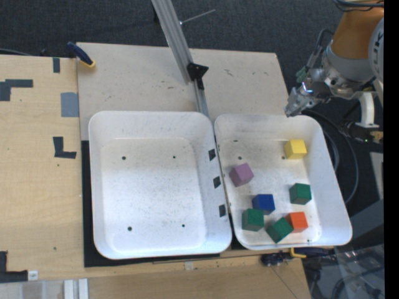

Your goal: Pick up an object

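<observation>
Camera view | gripper [298, 102] above right bin's [330, 167] far rim | finger spread indiscernible | holds nothing visible

Even, diffuse overhead light, moderately bright; the two white bins [156, 185] show no blown glare. Cubes cast short soft shadows toward six o'clock. Focus is mildly soft throughout, grainy on the dark floor [75, 8] at twelve o'clock

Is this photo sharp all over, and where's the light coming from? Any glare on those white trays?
Camera view: the blocks look fairly crisp, like the yellow block; the gripper at the upper right looks softer. Lighting is even and diffuse, with faint shadows beside the blocks. The left bin is bright white but not blown out; dark specks still show on its floor.
</observation>
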Controlling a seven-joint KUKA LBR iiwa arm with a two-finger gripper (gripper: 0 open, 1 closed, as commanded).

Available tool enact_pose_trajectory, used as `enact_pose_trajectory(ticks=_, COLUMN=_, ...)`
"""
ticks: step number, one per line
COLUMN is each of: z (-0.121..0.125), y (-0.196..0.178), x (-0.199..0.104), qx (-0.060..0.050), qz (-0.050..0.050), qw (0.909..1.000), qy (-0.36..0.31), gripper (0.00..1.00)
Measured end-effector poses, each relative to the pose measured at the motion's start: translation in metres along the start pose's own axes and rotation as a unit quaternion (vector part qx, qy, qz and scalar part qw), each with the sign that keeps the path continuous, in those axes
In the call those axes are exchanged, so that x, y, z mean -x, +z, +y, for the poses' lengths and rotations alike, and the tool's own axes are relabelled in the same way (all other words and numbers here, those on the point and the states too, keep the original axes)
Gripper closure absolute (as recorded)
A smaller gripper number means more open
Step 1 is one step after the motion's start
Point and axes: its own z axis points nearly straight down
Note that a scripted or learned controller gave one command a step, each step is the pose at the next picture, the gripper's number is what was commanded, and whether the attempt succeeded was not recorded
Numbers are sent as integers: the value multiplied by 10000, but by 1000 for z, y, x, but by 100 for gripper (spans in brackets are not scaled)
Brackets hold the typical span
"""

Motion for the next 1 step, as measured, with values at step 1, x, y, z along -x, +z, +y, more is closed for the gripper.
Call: enact_pose_trajectory(ticks=1, z=-12, y=-1, x=-55, qx=-34, qz=16, qw=10000, qy=-20, gripper=100)
